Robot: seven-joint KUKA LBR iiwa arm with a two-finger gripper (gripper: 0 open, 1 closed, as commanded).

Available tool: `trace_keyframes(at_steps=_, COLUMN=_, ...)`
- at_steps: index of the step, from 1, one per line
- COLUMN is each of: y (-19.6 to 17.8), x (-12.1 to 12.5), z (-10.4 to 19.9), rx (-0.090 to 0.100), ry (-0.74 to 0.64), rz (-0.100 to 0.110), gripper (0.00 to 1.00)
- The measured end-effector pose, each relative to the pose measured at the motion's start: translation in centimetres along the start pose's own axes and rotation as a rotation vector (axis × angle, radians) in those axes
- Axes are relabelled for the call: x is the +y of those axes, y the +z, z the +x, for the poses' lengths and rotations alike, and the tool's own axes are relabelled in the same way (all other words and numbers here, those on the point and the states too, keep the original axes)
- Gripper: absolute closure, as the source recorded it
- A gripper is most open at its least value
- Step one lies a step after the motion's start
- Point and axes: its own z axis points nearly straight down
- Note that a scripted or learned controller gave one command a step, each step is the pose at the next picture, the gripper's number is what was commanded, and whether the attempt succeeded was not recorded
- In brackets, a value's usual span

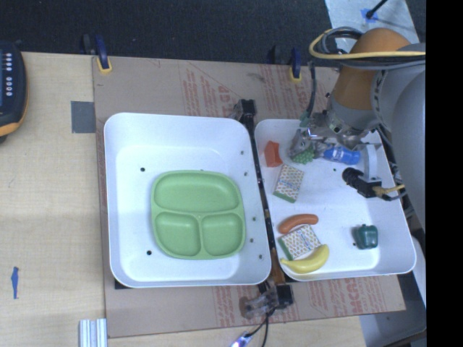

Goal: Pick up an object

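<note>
Two white bins sat side by side; the left bin point(123, 194) held a green divided plate point(197, 213), and the right bin point(391, 259) served as the landmark for everything else. At its far edge the gripper point(309, 142) hung low over a green object point(304, 155); whether its jaws were spread or clenched could not be told; a blue bottle point(338, 154) lay just beside it. Nearer the bin's middle lay a patterned packet point(289, 183); an orange piece point(272, 153) sat by its left wall; a sausage point(298, 223), a banana point(307, 260) and a teal block point(366, 236) lay towards its near edge.
</note>
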Motion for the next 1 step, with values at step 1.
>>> trace_keyframes(at_steps=1, y=-8.86, x=-3.01, z=7.47, rx=0.002, ry=0.002, rz=-0.001, gripper=1.00)
